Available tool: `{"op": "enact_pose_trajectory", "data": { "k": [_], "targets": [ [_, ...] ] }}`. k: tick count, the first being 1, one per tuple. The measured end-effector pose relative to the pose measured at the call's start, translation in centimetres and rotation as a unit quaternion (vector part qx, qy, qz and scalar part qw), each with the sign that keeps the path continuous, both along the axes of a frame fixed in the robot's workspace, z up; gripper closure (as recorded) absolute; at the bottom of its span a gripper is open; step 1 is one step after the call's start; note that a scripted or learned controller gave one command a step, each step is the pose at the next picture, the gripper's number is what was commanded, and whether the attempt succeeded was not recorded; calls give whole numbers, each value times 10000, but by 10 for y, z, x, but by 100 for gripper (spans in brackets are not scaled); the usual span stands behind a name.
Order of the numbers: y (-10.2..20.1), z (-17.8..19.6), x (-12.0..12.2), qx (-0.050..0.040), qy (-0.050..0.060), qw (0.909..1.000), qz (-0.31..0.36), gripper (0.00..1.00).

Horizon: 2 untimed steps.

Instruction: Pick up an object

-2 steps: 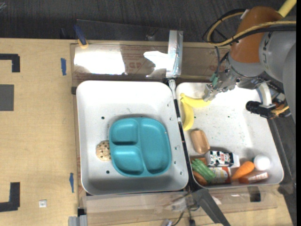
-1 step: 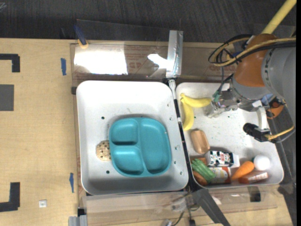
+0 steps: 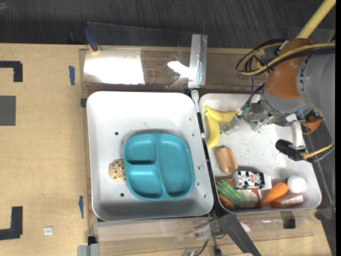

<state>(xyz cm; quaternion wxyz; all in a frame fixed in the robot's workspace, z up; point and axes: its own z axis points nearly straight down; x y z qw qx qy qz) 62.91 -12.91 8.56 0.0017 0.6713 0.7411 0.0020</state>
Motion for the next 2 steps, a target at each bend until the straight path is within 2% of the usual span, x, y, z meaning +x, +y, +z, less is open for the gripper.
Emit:
{"op": "enact_pose_trajectory", "data": {
  "k": [1,2],
  "targets": [
    [27,47,38,0,21,9995,299,0],
    [34,41,37,0,50,9948,1020,0]
  ]
}}
